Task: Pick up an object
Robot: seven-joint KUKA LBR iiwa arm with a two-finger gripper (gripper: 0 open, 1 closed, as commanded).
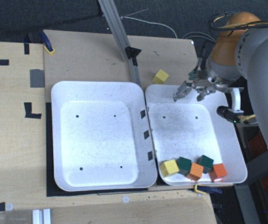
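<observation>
Blocks, yellow (169,167), green (184,164), orange (195,171), dark green (205,162) and red (217,171), cluster at the right bin's (185,125) six o'clock edge. Tool (193,93) hovers at twelve o'clock, fingers spread, grasping nothing. Another yellow block (161,76) lies on the table (87,59).

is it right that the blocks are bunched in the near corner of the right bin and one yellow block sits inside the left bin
Not quite. The camera view shows the lone yellow block on the bench behind the bins, outside both, not inside the left bin. The rest holds: the other blocks are bunched in the right bin's near corner.
</observation>
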